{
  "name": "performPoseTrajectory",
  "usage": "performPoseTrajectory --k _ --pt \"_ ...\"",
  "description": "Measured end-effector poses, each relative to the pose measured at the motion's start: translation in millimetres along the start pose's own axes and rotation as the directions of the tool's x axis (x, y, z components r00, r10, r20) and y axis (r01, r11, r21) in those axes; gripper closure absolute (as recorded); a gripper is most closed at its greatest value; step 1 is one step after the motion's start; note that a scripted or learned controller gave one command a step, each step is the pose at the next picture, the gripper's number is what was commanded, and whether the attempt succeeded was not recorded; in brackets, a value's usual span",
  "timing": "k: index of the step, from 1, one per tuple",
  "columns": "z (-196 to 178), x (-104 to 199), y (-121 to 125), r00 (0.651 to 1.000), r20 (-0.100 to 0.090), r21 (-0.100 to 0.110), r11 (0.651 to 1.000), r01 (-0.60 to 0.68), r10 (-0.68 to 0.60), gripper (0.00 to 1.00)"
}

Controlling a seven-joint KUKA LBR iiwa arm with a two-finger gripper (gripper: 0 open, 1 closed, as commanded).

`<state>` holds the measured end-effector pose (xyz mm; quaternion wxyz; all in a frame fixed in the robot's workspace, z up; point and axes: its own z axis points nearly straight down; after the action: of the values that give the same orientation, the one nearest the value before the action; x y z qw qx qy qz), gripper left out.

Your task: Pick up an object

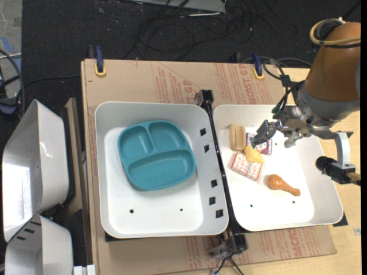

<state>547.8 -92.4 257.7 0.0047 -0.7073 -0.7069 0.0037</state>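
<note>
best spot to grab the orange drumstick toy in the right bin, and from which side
Take the drumstick toy across its thin handle end, which points toward the lower right, coming straight down from above. It lies flat on the right bin floor, apart from the other items, so the fingers would likely fit on both sides. The rounded left end looks wider and may slip. The gripper hovers over the cluster further up.
</note>
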Motion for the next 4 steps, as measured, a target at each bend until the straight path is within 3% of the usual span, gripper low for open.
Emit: performPoseTrajectory --k 1,3,4 --pt "-6 0 2 1.000 0.001 -0.011 1.000 0.002 -0.002 0.00" --pt "86 -6 -3 1.000 0.001 -0.007 1.000 -0.002 0.002 0.00" --pt "150 -3 -5 1.000 0.000 -0.006 1.000 -0.001 0.001 0.00"
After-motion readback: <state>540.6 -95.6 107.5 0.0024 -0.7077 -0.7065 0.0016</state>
